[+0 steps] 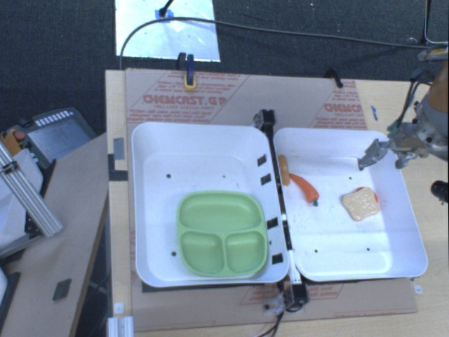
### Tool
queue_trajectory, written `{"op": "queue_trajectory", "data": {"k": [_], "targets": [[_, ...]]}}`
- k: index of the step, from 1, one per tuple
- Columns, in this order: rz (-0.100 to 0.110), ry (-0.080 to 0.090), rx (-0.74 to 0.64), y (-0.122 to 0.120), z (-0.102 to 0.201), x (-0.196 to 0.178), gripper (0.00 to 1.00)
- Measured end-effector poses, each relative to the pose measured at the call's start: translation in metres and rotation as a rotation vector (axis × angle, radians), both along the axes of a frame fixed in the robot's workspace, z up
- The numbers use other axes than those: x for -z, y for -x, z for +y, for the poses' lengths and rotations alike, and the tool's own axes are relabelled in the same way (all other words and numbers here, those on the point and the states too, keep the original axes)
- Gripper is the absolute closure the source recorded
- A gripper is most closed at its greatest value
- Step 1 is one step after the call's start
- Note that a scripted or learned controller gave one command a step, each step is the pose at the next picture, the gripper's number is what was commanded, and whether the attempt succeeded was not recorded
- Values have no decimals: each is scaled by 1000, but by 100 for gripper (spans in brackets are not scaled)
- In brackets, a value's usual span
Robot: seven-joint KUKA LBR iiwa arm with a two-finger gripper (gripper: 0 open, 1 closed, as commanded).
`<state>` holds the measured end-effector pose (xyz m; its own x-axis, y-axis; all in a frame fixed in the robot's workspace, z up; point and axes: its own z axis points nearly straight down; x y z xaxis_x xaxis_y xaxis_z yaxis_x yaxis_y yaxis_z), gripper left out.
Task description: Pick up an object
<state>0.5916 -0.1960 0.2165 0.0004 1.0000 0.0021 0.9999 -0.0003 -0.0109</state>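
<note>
The right bin (pixel 400 258) holds an orange carrot-shaped toy (pixel 304 187) near its left wall. A small tan stick (pixel 283 168) lies just left of the carrot. A beige waffle-like piece (pixel 360 204), with a bit of red at its upper right edge, rests toward the bin's right side. My gripper (pixel 385 159) hovers over the upper right part of this bin, above and to the right of the waffle piece. It is open, its two grey fingers spread apart with nothing between them.
A green divided plate (pixel 184 220) lies in the left bin (pixel 154 146) at its near side. Black clips (pixel 265 120) run along the seam where the bins meet. A cardboard sheet lies under both bins, and a grey box sits at the far left.
</note>
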Motion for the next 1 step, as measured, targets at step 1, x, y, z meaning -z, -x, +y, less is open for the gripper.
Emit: {"op": "queue_trajectory", "data": {"k": [1], "targets": [[-12, 2, -3, -3, 1, -7, 0]]}}
